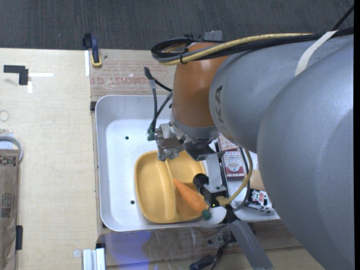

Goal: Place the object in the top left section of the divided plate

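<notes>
A yellow divided plate point(152, 190) lies in the near part of the white bin point(115, 151). A ridge runs down the plate and splits it into sections. An orange carrot point(188, 196) with a green tip lies slantwise in the plate's right-hand section, next to the ridge. My gripper point(169, 146) hangs under the orange wrist band, just over the plate's far rim and a little up-left of the carrot. The arm's grey bulk hides the right side of the bin.
A red and white box point(232, 161) and a small black and white thing point(260, 199) peek out from under the arm at the plate's right. The bin's left part is bare white floor. The pale bench on the left carries a brown bag point(8, 207).
</notes>
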